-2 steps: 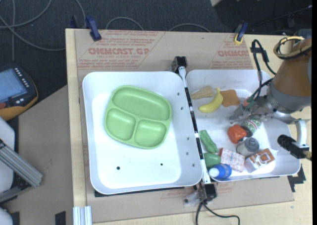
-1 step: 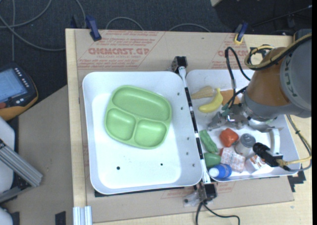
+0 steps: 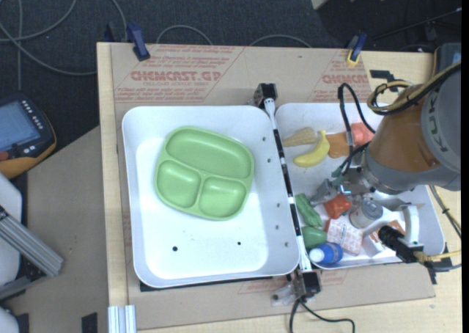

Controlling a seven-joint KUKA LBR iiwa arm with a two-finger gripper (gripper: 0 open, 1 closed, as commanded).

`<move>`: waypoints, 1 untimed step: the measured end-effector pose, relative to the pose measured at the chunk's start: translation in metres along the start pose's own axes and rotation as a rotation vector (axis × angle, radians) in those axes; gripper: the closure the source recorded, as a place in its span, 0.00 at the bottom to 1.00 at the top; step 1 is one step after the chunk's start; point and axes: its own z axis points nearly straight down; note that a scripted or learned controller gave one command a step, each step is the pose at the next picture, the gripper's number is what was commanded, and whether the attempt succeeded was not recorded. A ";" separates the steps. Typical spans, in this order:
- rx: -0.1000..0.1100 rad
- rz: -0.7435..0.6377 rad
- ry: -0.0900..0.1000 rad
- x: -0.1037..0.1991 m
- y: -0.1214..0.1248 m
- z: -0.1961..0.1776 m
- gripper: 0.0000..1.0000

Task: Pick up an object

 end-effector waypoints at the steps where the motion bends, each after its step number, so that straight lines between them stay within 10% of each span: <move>1: -0.003 0.000 0.000 0.000 0.001 -0.010 1.00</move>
